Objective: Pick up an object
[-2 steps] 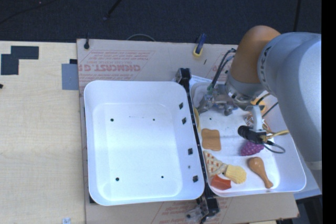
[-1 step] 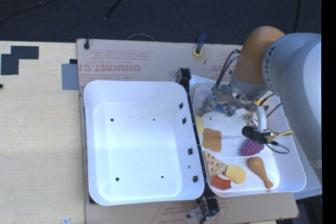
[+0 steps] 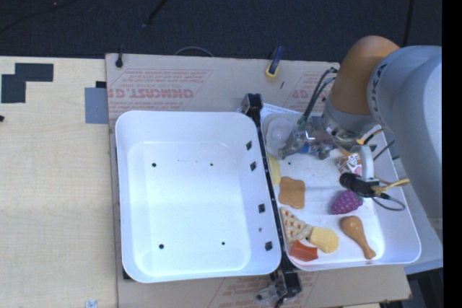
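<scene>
Over the far end of the right bin (image 3: 404,245), the arm (image 3: 393,94) reaches down from the right, its orange band uppermost. The gripper (image 3: 307,143) sits low near the bin's far left corner, among metal parts and cables; whether it is spread or pressed together cannot be told, and nothing can be seen pinched in it. Close beside it lies a clear, roundish object (image 3: 278,132), hard to make out against the white floor; whether the two touch is unclear.

The arm's bulk covers the far right corner of the right bin, and a dark cable fitting (image 3: 361,185) hangs over its right side.

Lying in the right bin are a tan toast-shaped piece (image 3: 291,192) near the middle, a purple grape bunch (image 3: 346,203) to its right, and a brown drumstick (image 3: 356,234) toward the near right corner. Along the near left side sit a waffle-patterned piece (image 3: 291,225), a yellow corn-like piece (image 3: 322,238) and a red piece (image 3: 303,252), crowded together. A pale yellow item (image 3: 275,171) lies against the left wall, partly cut off by the rim.

The left bin (image 3: 130,155) shows only small dark spots on its floor.
</scene>
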